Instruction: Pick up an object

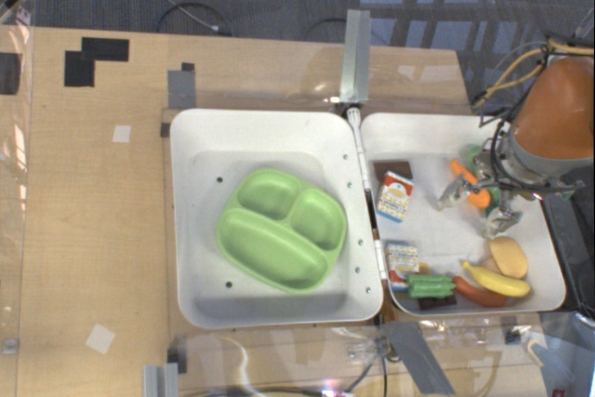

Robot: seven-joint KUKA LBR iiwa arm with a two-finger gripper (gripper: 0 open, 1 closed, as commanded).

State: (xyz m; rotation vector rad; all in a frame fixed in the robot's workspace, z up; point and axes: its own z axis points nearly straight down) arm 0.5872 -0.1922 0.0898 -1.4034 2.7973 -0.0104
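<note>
Where carrot lies, fingers apart.

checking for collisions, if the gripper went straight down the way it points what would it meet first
Probably the small orange piece lying between the fingers of the gripper, then the floor of the right bin; depth is hard to judge from above.

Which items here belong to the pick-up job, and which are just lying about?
In play:
gripper
orange carrot-like toy under it

Lying about:
green divided plate
small carton
banana
tan potato-like toy
green block
</note>
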